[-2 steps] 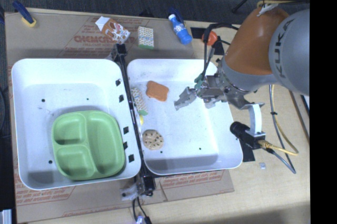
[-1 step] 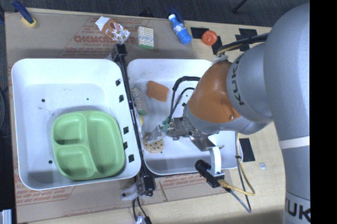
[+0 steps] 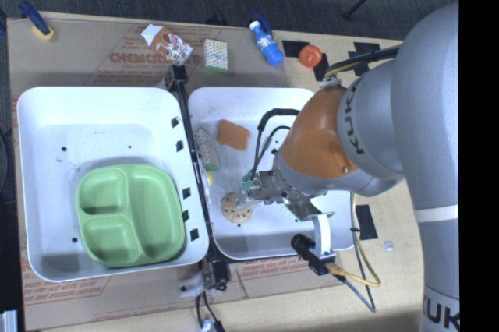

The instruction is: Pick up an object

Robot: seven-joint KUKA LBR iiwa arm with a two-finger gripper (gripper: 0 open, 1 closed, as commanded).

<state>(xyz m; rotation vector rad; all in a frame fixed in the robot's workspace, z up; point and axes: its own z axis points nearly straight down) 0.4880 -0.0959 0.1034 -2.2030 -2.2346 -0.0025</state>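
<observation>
**Me:** One cookie (image 3: pixel 236 209) is what I'm watching. It lies flat on the floor of the right bin (image 3: pixel 234 100), toward the near wall, left of the bin's middle.

**Partner:** Where's the gripper?

**Me:** The gripper (image 3: pixel 251 190) sits just above and right of the cookie, at its edge. I can't tell from this slant whether they touch, and the wrist hides the fingers, so I cannot tell if they are spread or closed. I see nothing held.

**Partner:** What else is in that bin?

**Me:** An orange block (image 3: pixel 233 134) lies farther back, apart from the cookie. A pale packet (image 3: pixel 207 149) lies along the left wall.

**Partner:** And the other bin?

**Me:** A green tray (image 3: pixel 129 213) with compartments rests in the left bin (image 3: pixel 47 112), near the front.

**Partner:** Anything on the bench?

**Me:** Behind the bins I see a blue bottle (image 3: pixel 267 44), a small orange ball (image 3: pixel 310 54), a small box (image 3: pixel 216 54) and a wrapper (image 3: pixel 166 44). A blue clamp (image 3: pixel 35 20) sits at the far left corner.
</observation>
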